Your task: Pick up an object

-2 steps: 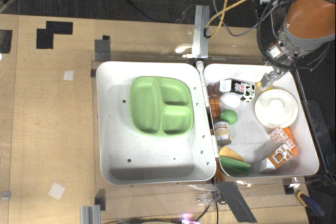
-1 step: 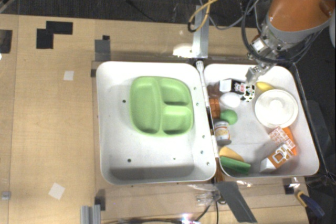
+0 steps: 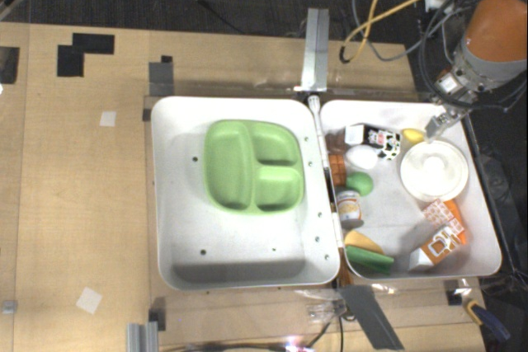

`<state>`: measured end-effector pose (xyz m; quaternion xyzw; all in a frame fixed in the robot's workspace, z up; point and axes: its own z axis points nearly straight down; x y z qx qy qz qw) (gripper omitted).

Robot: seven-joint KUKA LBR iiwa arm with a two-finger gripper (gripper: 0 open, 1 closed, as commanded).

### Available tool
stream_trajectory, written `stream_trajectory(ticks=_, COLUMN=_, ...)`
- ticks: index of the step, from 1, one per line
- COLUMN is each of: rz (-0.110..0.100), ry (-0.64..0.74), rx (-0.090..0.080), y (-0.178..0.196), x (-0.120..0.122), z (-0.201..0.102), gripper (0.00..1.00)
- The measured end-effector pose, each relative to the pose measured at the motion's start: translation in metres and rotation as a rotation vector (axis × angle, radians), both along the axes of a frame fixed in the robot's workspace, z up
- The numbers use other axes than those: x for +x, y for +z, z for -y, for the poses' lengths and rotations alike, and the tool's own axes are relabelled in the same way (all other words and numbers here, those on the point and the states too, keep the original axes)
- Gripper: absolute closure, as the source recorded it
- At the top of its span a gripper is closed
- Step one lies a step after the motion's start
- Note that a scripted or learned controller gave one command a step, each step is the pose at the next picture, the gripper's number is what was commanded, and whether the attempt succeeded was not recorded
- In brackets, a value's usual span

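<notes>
Overhead, the arm (image 3: 495, 29) reaches in from the right, its gripper (image 3: 440, 122) poised at the far rim of the right bin (image 3: 487, 247), just beside a yellow piece (image 3: 412, 136) and the white bowl (image 3: 434, 170). Risk: candidates for picking are crowded. The bowl sits close to a black-and-white item (image 3: 382, 142), a white egg-shaped object (image 3: 360, 157), a green ball (image 3: 360, 183) and a small jar (image 3: 349, 208), so a descent could strike the bowl rim or bin wall, or nudge a neighbour instead of enclosing one thing. An orange carton (image 3: 444, 233) and a green-and-yellow item (image 3: 368, 253) lie nearer the front. Gripper opening: cannot be told at this size; nothing is seen held. The left bin (image 3: 177, 260) carries a green divided tray (image 3: 252, 166).
</notes>
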<state>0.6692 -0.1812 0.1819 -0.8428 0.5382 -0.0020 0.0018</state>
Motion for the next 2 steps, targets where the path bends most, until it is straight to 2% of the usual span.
stream_trajectory(ticks=1, rz=0.002, ry=-0.075, rx=0.004, y=0.021, x=0.002, z=-0.072, gripper=1.00)
stream_trajectory(ticks=2, rz=0.003, ry=-0.196, rx=0.004, y=0.050, x=0.001, z=-0.119, gripper=1.00)
